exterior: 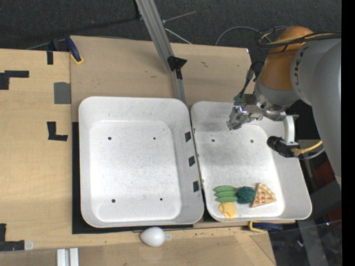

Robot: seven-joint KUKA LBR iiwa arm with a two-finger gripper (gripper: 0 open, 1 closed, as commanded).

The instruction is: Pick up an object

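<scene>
My gripper [237, 119] hangs over the far part of the right bin [233, 154], with nothing seen between its fingers. Near that bin's front edge lie a green pea pod [224, 192], a dark green broccoli piece [244, 193], a yellow corn piece [227, 208] and a pizza slice [262, 195], bunched close together. They sit well in front of the gripper, apart from it.
The left bin [133, 159] lies beside the right one. A white egg-like object [152, 236] rests on the bench just in front of the left bin. A slanted metal post [158, 35] rises behind the bins. The arm's grey body [316, 82] fills the right side.
</scene>
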